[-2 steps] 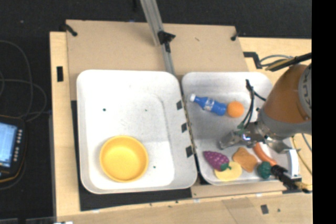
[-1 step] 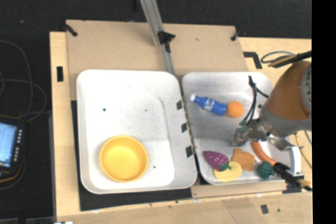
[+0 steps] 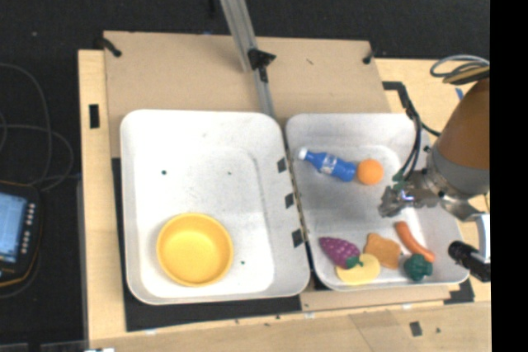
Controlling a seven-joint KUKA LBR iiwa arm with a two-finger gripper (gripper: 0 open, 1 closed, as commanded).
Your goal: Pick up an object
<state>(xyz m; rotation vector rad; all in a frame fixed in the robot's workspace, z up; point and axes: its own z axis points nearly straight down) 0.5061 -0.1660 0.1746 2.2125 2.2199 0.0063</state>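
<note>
In the right bin [image 3: 346, 132] lie a blue bottle [image 3: 327, 164], an orange ball [image 3: 371, 171], a purple grape bunch [image 3: 338, 247], a yellow piece [image 3: 360, 269], an orange-brown piece [image 3: 382, 247], an orange carrot [image 3: 411, 238] and a green piece [image 3: 417, 266]. My gripper [image 3: 399, 202] hangs at the bin's right side, just above the carrot and right of the ball. Nothing is visible between its fingers. The arm's orange band [image 3: 468, 128] rises behind it.
The left bin [image 3: 198, 144] holds a yellow bowl [image 3: 195, 247] at its front. A metal pole [image 3: 239, 12] slants up from between the bins at the back. Cables [image 3: 458, 68] lie at the bench's right. A dark device [image 3: 15, 231] sits off the bench, left.
</note>
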